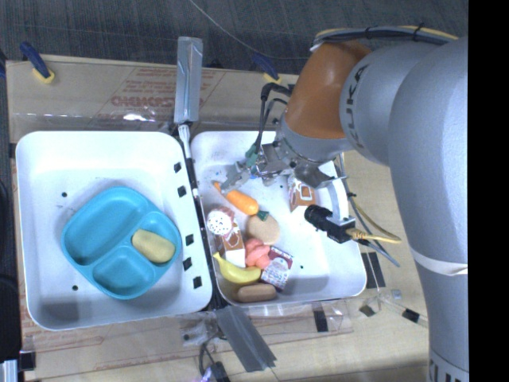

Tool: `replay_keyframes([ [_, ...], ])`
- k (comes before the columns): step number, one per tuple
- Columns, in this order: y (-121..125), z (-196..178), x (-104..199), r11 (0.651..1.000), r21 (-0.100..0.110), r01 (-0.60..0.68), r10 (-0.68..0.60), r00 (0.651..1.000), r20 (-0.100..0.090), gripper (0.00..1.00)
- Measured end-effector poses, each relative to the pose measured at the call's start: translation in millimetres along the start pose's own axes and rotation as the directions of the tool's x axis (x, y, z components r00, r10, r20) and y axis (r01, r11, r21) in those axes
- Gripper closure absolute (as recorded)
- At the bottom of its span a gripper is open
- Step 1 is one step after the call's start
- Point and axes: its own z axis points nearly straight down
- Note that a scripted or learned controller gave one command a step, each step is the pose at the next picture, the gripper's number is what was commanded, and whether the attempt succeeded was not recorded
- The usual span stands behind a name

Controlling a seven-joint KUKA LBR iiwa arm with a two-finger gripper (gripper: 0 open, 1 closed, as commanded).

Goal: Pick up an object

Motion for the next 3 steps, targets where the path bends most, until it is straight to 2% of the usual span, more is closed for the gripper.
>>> replay_keyframes([
  [1,-11,82,-23,0.999,-0.016,0.049,-0.049,0.999,0.003,0.0],
  [2,-8,88,-28,0.956,-0.025,0.294,-0.294,0.956,0.005,0.0],
  [3,-4,76,-29,0.954,-0.032,0.298,-0.298,0.955,0.011,1.0],
])
